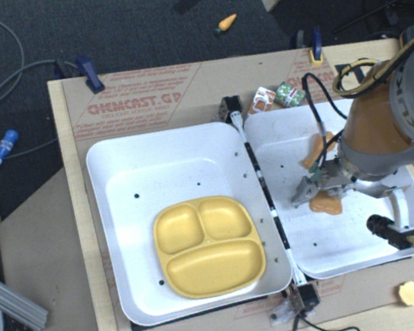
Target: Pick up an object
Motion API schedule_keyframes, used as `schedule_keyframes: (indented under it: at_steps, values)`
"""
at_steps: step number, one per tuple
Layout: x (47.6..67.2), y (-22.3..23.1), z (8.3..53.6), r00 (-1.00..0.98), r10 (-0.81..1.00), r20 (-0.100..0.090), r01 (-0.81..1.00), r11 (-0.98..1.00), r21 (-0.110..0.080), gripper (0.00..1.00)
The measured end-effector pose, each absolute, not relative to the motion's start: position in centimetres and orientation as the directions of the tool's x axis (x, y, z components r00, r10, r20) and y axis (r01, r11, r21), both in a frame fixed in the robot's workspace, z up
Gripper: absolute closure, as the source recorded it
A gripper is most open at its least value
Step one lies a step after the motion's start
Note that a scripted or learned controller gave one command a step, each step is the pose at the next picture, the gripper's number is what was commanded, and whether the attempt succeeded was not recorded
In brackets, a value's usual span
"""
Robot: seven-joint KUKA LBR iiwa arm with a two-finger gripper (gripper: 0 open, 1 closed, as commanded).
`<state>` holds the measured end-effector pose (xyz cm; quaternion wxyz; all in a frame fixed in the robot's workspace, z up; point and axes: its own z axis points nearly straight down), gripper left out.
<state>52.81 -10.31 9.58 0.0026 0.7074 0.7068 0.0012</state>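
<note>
Bright, even overhead light washes out the white bins (115,175), shadows stay soft, and the focus is slightly soft.

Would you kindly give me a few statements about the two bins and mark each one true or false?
1. A yellow tray lies in the left bin. True.
2. The tray has one single compartment. False: it has three.
3. The gripper is over the right bin. True.
4. A blue bottle sits in the right bin. False: the bottle lies on the floor, left of the bench.
5. An orange piece lies beside the gripper. True.
</note>
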Motion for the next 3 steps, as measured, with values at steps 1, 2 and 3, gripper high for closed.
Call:
schedule_keyframes:
  at_steps: [1,2,3]
  values:
    - [64.1,-14.6,11.5,-0.002,1.000,-0.006,1.000,0.003,0.012,0.00]
    - [64.7,-15.6,8.3,-0.001,1.000,-0.002,1.000,0.001,0.001,0.00]
    - [64.6,-15.6,9.5,-0.002,1.000,-0.003,1.000,0.002,-0.001,1.00]
